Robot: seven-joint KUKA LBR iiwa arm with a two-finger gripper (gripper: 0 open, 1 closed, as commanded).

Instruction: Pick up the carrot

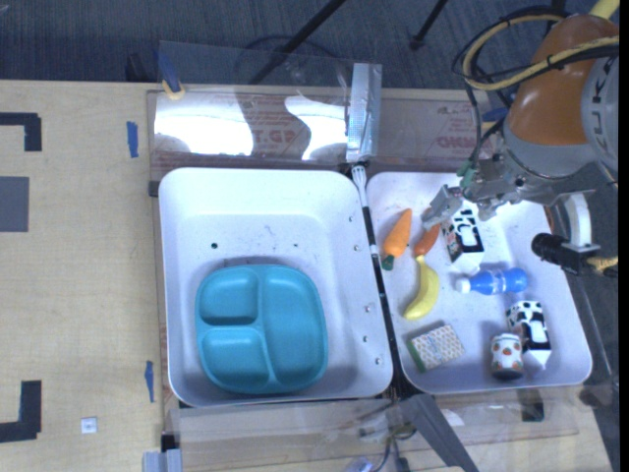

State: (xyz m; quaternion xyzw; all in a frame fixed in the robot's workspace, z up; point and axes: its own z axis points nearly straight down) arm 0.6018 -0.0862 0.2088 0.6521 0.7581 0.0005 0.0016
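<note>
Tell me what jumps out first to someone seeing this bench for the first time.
A big blue divided plate fills the left bin. The right bin is crowded: a carrot, a banana and a blue bottle. The arm's gripper hangs just right of the carrot.

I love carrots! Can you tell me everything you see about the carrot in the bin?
The carrot is orange with a small green stalk end pointing down towards the banana. It looks like smooth toy plastic. It lies tilted on the floor of the right bin, near the wall beside the left bin. A second, thinner orange piece lies just right of it. The pincer hovers close by, not holding it.
</note>
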